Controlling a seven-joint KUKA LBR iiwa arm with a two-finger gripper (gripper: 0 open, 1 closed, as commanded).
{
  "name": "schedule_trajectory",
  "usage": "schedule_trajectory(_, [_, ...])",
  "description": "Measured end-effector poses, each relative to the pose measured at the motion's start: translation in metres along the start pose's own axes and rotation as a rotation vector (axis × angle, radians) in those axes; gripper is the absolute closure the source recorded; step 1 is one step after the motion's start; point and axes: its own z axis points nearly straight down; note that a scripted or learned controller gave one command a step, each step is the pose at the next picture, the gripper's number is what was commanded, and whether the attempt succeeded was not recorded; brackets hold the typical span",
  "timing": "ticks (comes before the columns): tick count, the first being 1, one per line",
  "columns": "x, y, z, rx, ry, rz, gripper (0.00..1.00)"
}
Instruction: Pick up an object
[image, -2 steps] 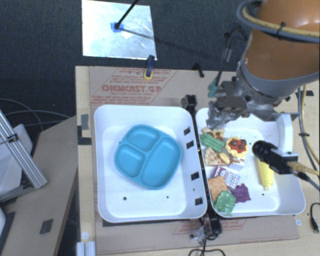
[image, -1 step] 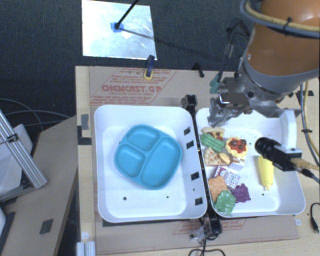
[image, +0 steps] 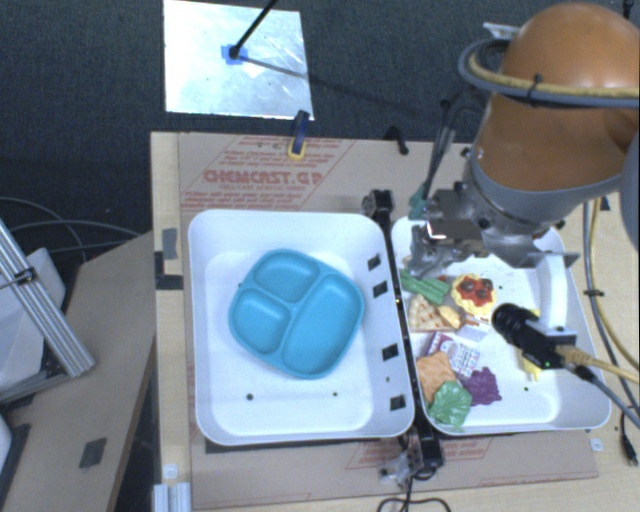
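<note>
Orange-domed and grey below, the arm (image: 560, 90) filled the upper right of the frame, closest to the lens. Its claw (image: 425, 262) hung over the upper left corner of the right-hand bin (image: 585, 400). Whether the claw was apart or together could not be told, and nothing was seen clamped in it.

Just below the claw lay a green piece (image: 425, 287), with a round red-and-yellow toy (image: 474, 292) beside it to the right. A tan cracker-like piece (image: 432, 317) touched the green piece from below. Further down the frame came a white-and-red packet (image: 460, 352), an orange piece (image: 434, 372), a purple bunch (image: 484, 385) and a crumpled green lump (image: 450, 403) near the bin's lower rim.

At frame centre, the left-hand bin (image: 200, 300) held a blue divided plate (image: 297, 312). Both bins sat on a worktop (image: 260, 175) of cardboard printed in red. A silvery sheet (image: 235, 60) lay in the upper left.
</note>
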Motion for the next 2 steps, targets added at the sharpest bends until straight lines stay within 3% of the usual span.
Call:
schedule_trajectory(1, [-0.004, 0.043, 0.123, 0.008, -0.002, 0.000, 1.00])
schedule_trajectory(2, [-0.032, 0.025, 0.220, 0.009, -0.002, 0.002, 1.00])
